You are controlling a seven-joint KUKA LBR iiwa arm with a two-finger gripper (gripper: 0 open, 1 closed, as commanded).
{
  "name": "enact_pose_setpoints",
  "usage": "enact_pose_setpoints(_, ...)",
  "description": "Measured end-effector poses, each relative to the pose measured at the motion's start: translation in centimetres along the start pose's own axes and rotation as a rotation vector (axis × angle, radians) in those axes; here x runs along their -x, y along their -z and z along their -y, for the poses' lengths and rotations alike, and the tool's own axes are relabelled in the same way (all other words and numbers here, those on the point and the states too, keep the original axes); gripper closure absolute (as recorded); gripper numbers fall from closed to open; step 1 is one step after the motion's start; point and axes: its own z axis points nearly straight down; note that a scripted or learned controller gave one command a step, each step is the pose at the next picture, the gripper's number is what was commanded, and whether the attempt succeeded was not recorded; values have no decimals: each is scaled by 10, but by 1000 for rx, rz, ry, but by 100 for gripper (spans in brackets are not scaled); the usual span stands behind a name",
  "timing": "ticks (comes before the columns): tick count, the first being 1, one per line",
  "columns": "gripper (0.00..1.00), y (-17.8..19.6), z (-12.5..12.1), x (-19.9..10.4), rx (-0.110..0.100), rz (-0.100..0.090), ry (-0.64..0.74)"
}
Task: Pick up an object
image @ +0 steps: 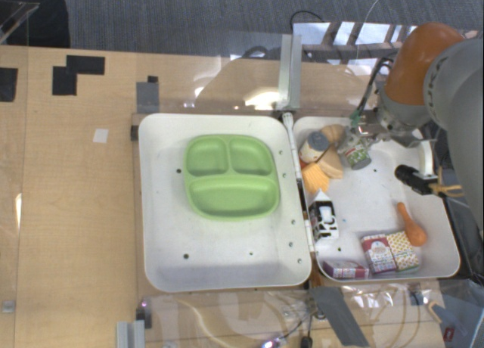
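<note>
Camera view: gripper (355,141) blurs into clutter beside green plate (230,176).

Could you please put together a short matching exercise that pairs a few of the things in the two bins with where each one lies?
Things:
1. green divided plate
2. orange spoon
3. small patterned boxes
4. end effector

Places:
A. near corner of the right bin, by its front rim
B. far part of the right bin, over the clutter at its back
C. middle of the left bin
D. right side of the right bin, just behind the boxes

Pairs: 1-C, 2-D, 3-A, 4-B
</note>
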Motion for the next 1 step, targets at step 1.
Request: enact_pose_setpoints(1,100,97,-16,-92,-7,-4,-27)
